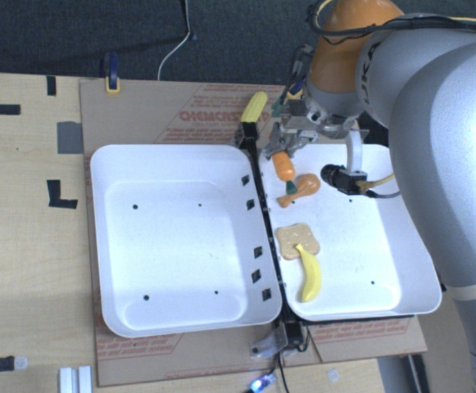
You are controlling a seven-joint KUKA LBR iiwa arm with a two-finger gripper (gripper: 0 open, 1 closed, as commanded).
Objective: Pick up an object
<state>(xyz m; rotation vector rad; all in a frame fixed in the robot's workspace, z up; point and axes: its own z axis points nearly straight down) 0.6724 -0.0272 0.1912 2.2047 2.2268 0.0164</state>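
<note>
My gripper [289,143] hangs over the back left corner of the right bin [385,244], under the orange wrist band. An orange carrot-like piece [283,167] sits directly below it, touching or nearly touching the gripper tip. Just in front lies a brown-orange drumstick-shaped toy [303,187]. Nearer the front of the bin a tan bread slice [294,239] rests against a yellow banana [310,277]. The gripper body hides how the carrot piece meets it.
The left bin [172,236] sits beside the right one, sharing a black-clipped divider [262,219]. A yellow-handled clamp [253,107] stands at the divider's back end, close to the gripper. The big grey arm [442,137] covers the right bin's back right.
</note>
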